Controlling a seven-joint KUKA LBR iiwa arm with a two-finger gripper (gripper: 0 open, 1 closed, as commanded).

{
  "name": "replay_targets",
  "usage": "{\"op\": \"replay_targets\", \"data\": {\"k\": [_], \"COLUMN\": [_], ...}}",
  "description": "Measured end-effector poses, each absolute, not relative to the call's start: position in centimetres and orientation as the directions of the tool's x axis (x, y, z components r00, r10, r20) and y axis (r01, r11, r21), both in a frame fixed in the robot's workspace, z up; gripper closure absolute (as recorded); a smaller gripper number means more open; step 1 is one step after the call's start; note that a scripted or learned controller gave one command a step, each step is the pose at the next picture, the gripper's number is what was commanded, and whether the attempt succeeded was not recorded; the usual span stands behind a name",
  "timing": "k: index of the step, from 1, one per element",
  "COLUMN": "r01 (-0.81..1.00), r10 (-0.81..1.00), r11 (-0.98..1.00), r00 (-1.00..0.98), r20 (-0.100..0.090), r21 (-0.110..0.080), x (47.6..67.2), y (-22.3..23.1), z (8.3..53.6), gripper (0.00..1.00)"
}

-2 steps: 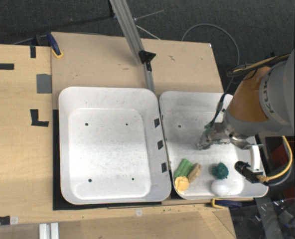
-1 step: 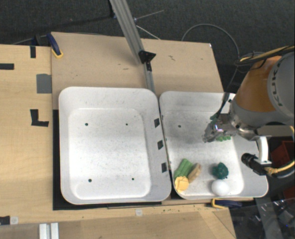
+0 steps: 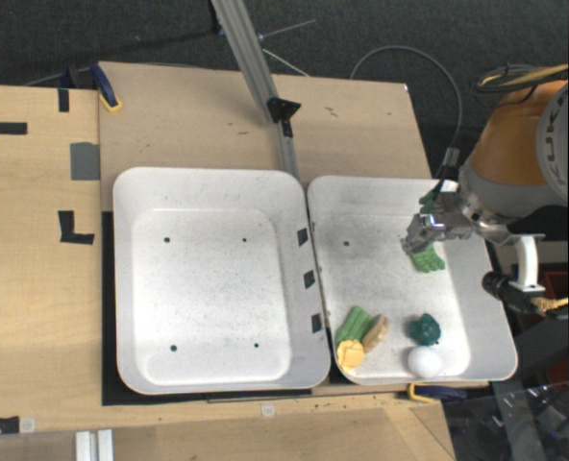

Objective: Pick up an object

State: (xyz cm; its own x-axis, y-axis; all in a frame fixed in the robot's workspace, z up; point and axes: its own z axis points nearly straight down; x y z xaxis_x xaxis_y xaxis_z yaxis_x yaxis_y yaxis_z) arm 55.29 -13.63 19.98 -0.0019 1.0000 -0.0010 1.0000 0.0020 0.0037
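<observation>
My gripper (image 3: 422, 238) reaches into the right bin (image 3: 361, 214) from the right, low over its upper right part. A light green block (image 3: 427, 258) lies right under the fingertips, touching or nearly touching them. Whether the block sits between the fingers cannot be made out. Near the bin's front edge lie a corn cob with green husk (image 3: 358, 334), a dark green lumpy toy (image 3: 424, 329) and a white ball (image 3: 424, 360).
The left bin (image 3: 208, 277) stands beside the right one, with a raised divider between them. A slanted metal pole (image 3: 251, 51) runs down to the bins' back edge. The orange-banded arm body (image 3: 515, 161) overhangs the right bin's right side.
</observation>
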Motion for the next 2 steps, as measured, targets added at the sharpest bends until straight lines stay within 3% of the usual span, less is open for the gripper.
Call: {"op": "replay_targets", "data": {"k": [1,2], "r01": [1.000,1.000], "r10": [1.000,1.000], "r11": [0.001,0.007], "r00": [-0.001,-0.007], "r20": [0.000,0.002], "r21": [0.000,0.001], "x": [55.3,58.2], "y": [-13.6,-8.1], "z": [20.5,21.6], "gripper": [1.00,1.00]}}
